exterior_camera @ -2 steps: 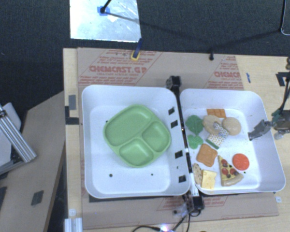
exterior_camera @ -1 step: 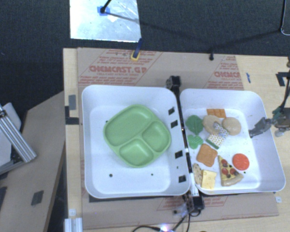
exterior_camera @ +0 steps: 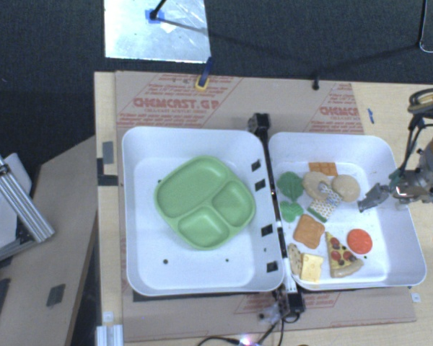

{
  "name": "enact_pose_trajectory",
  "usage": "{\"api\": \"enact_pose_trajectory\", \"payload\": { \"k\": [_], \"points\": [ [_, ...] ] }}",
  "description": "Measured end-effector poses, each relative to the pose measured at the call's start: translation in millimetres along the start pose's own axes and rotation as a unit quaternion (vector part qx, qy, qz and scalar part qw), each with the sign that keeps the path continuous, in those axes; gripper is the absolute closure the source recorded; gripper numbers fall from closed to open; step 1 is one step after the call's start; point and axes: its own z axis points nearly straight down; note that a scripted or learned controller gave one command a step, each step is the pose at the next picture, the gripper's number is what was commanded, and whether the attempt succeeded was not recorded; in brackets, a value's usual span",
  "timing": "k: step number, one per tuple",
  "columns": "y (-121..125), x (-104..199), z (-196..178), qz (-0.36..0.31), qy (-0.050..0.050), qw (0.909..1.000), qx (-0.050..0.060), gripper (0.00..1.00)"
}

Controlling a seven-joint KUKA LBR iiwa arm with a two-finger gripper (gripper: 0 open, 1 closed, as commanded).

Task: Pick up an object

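Pizza: triangular toy pizza slice with red dots (exterior_camera: 342, 255) is lying at the right white bin's (exterior_camera: 406, 254) near edge, crust toward the front rim, tip pointing away up the bin.
Red disc: flat round red piece (exterior_camera: 359, 241) is sitting just beside the pizza, below and left of the gripper.
Gripper: grey two-finger gripper (exterior_camera: 366, 200) is hanging over the right bin's right side, pointing left; nothing is showing between its fingers, and their spread cannot be told.
Plate: green three-compartment plastic plate (exterior_camera: 205, 202) is resting in the left white bin (exterior_camera: 146, 258).
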Motion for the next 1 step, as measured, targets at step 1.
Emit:
{"api": "enact_pose_trajectory", "payload": {
  "k": [1],
  "points": [
    [6.2, 8.3, 56.3, -0.001, 0.0, 1.0, 0.0, 0.0]
  ]
}}
